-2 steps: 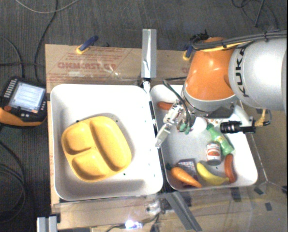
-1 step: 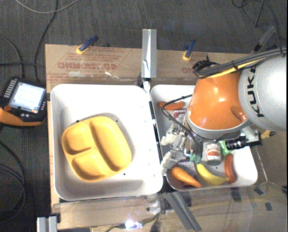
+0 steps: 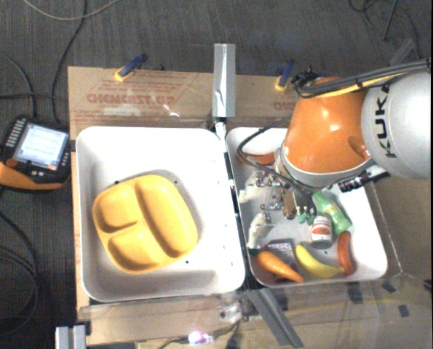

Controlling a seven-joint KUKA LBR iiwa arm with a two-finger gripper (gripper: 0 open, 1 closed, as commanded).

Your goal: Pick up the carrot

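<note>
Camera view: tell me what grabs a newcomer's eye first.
The arm's big orange band looms over the right bin, hiding much of it. In the left bin lies a bright yellow divided plate. Along the right bin's near edge lie the carrot and a banana.

Two bins sit side by side: the left bin (image 3: 85, 195) holds a divided plate (image 3: 145, 222). In the right bin (image 3: 380, 246), the carrot (image 3: 276, 265) lies at the near edge, a banana (image 3: 315, 262) just right of it, the gripper (image 3: 283, 199) above them.
</note>
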